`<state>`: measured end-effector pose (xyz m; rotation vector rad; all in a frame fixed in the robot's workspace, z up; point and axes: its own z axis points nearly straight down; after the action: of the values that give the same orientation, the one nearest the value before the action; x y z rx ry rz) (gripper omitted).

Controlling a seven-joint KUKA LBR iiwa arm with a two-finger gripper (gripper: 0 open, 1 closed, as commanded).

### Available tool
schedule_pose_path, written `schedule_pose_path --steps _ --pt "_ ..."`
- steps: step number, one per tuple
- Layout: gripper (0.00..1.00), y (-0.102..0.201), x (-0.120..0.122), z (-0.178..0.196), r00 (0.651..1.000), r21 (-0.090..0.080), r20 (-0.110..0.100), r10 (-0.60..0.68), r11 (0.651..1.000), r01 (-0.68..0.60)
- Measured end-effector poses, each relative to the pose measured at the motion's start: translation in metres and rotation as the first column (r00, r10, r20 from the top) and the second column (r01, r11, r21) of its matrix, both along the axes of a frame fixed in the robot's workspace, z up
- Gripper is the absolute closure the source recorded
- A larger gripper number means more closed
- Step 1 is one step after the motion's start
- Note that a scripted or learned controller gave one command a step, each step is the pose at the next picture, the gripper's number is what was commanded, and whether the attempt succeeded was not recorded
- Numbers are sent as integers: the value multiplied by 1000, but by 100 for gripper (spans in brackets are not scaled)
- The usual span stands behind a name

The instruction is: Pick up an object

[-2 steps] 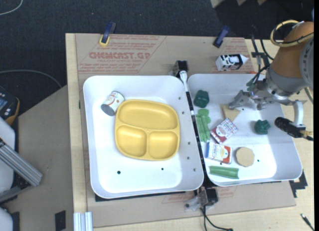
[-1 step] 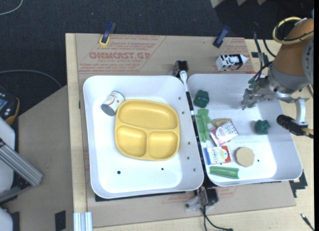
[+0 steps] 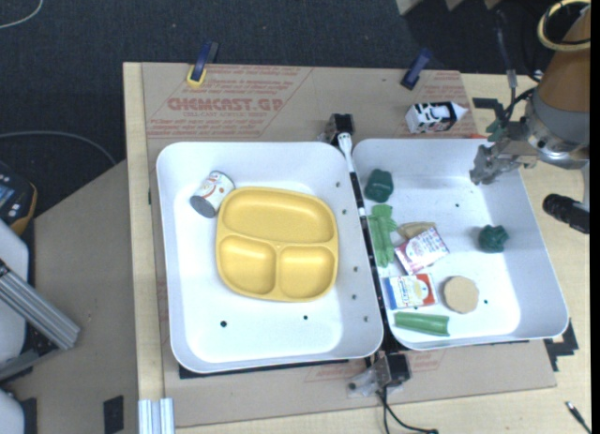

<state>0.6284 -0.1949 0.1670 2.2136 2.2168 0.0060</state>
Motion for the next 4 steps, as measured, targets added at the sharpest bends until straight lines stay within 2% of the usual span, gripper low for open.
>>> schedule_pose_path --steps 1,2,3,4 --pt "100 0 2 55 1000 0 0 0 1000 0" --pt "100 57 -22 59 1000 6 -11 3 1000 -3" --pt "100 112 -30 61 1000 7 -11 5 1000 -5" --pt "100 163 -60 56 1000 6 -14 4 1000 -4"
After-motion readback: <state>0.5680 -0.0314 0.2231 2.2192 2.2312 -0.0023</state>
